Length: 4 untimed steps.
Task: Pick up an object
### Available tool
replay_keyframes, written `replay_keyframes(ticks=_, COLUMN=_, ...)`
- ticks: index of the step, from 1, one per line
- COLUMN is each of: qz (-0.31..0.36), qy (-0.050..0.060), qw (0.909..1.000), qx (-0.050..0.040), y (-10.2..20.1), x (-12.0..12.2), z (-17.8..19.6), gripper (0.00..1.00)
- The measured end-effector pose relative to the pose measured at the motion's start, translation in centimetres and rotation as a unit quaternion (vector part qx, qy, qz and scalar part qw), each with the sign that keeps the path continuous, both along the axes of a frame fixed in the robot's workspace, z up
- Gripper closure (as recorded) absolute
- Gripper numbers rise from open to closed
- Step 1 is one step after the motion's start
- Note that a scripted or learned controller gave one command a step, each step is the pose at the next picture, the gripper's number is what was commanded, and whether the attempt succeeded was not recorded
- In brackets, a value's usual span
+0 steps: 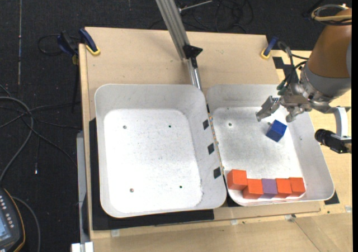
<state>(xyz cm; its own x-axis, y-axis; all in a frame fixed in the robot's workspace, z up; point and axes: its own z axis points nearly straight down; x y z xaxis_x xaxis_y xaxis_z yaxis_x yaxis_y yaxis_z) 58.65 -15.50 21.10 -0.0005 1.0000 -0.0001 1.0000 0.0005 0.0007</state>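
Jaws stand spread above the right bin (313, 150), holding nothing we can see; the blue cube (276, 131) lies just below them, apart from the row (267, 185) against the near wall.

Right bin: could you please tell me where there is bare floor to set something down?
The right bin is bare between its left wall and the blue cube. Crowded: the front edge's row of blocks, and under the claw.

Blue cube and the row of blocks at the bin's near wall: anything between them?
Nothing. In the camera view, bare speckled bin floor separates the blue cube from the row of blocks.
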Motion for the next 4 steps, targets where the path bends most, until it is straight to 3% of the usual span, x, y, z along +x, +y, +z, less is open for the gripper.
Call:
replay_keyframes(ticks=1, qz=-0.002, qy=0.003, qw=1.0, qx=-0.0005, y=-4.9, x=1.5, z=-7.3, gripper=0.0)
replay_keyframes(ticks=3, qz=0.0, qy=0.0, qw=1.0, qx=-0.0005, y=-4.1, x=2.0, z=-9.9, gripper=0.0)
replay_keyframes(ticks=4, qz=0.002, qy=0.0, qw=1.0, qx=-0.0002, y=0.2, x=1.6, z=-11.5, gripper=0.0)
